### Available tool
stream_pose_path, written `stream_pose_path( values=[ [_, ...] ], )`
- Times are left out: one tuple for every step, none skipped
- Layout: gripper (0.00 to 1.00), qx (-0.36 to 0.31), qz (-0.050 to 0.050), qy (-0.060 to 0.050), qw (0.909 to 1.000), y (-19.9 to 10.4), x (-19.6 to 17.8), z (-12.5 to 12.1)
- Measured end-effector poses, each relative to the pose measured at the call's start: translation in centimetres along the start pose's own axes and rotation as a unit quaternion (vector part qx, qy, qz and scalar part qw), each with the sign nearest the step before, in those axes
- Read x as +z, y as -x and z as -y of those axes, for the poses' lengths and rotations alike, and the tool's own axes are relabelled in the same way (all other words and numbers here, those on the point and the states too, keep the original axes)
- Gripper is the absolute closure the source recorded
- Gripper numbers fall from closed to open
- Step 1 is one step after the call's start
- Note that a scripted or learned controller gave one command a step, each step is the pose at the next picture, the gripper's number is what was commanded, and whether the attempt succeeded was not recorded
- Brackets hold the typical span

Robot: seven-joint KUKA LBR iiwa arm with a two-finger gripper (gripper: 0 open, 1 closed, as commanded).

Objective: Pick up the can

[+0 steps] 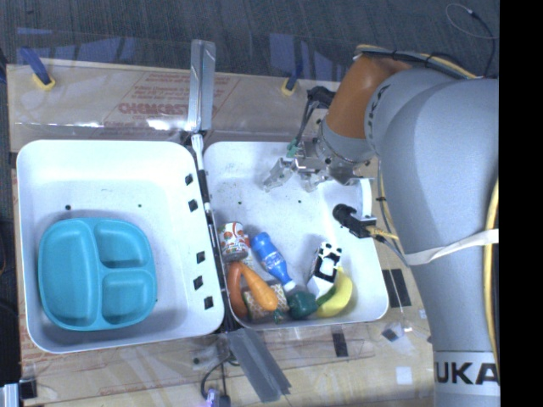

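1. The grey KUKA arm with its orange band fills the right side of the camera view and reaches leftward over the far end of the right bin.
2. The left shallow white bin holds a light-blue plastic tray with three compartments, lying flat toward the bin's near left.
3. The right shallow white bin sits just beside the left one, with a grey divider strip between them; its far half is bare white floor.
4. The two-finger gripper hangs over the far part of the right bin, its metal fingers spread apart with nothing between them.
5. The yellow plastic banana lies at the near right corner of the right bin.
6. The blue-and-white plastic bottle lies tilted in the middle of the near cluster.
7. The orange carrot-shaped toy lies just below the bottle, against an orange-red item at the bin's near left wall.
8. The small red-and-white printed can lies by the left wall of the right bin, just beside the bottle and well apart from the gripper.
9. The black-and-white patterned small object stands just above the banana.
10. The dark green rounded toy rests between the carrot and the banana.
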State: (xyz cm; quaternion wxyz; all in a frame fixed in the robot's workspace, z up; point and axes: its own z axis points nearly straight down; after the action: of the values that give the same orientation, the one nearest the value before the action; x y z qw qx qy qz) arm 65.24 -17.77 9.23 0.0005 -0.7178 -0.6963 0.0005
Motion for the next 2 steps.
stream_pose_path(
  values=[
    [0.00, -0.008, 0.000, 0.000, 1.0000, 1.3, 0.0, 3.0],
    [0.00, 0.165, 0.000, 0.000, 0.9863, -1.6, 0.0, -0.4]
  ],
)
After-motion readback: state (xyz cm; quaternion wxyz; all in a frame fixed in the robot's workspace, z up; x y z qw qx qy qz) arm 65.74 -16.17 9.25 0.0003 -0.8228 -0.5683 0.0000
